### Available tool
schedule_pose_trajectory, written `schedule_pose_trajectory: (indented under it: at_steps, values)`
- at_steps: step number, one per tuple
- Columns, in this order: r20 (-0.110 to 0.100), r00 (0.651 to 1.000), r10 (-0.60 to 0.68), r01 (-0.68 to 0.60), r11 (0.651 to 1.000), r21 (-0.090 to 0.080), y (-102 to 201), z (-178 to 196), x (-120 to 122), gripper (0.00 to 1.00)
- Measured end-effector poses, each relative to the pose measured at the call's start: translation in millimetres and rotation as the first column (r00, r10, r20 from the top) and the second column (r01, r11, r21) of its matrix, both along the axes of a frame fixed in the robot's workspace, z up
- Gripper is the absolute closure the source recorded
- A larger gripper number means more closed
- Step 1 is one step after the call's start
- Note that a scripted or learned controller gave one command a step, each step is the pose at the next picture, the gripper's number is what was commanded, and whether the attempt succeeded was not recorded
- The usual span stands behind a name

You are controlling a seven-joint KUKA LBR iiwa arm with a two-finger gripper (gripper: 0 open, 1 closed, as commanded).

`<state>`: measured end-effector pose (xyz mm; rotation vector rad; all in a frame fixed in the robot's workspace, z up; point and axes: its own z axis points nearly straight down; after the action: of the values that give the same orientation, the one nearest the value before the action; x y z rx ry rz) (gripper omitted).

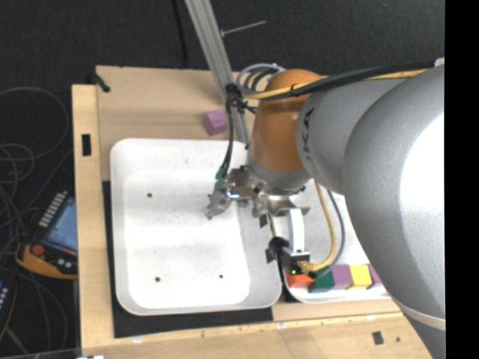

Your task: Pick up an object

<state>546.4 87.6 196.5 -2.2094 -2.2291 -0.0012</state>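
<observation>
Item: small cube-shaped blocks, set in a row in the near corner of the right shallow white bin (340, 297).
- Green block (323, 281), purple block (342, 276) and yellow block (361, 276) lie side by side, touching or very nearly so. Their far sides are cut off by the arm's bulk.
- A small red piece (299, 280) sits just left of the green block. Its shape is hard to make out under the cabling.
- One more lilac block (215, 122) lies outside both bins, on the bare wooden bench (157, 103) just beyond the far rim of the left shallow white bin (187, 275).

Concealment: the grey arm with an orange band (281, 126) covers nearly all of the right bin, so any further contents cannot be seen.

End effector: the metal gripper (222, 203) hangs over the left bin's right half, well apart from every block. Whether it is spread or pressed together cannot be told. Nothing is visibly held.

Surroundings: a slanted aluminium strut (209, 40) rises behind the bench. A handheld controller with a blue screen and orange trim (54, 236) lies on the dark floor at left among cables.
</observation>
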Motion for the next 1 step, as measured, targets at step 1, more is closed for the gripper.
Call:
schedule_pose_trajectory:
  at_steps: [1]
  values:
    - [0.001,1.000,-0.013,0.013,1.000,-0.005,-48.1,0.4,-2.6,0.00]
